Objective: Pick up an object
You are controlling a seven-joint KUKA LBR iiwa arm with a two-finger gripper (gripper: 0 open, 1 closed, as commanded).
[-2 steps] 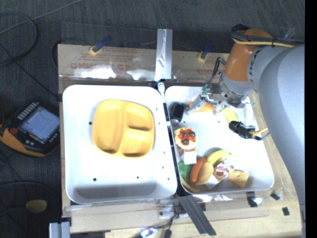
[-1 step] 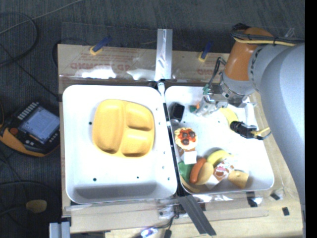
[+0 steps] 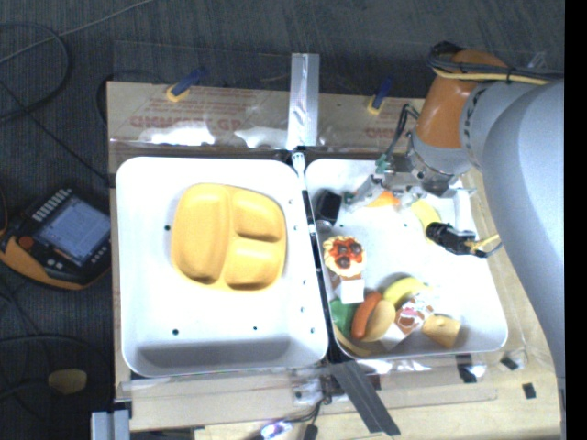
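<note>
Gripper [image 3: 396, 180] hangs over the far edge of the right bin [image 3: 477, 333]; whether it is open or has hold of anything cannot be told. Toys crowd that bin's near edge: a banana [image 3: 404, 289], an orange piece [image 3: 366, 314] and a face-printed block [image 3: 345, 254]. Its middle floor lies bare. Left of that bin, a yellow tray [image 3: 227, 236] sits in the left bin [image 3: 147, 337].

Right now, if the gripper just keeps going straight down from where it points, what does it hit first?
Probably the bare white floor at the back of the right bin. The gripper hangs over that spot, with the black object off to its side. Depth is uncertain.
</note>
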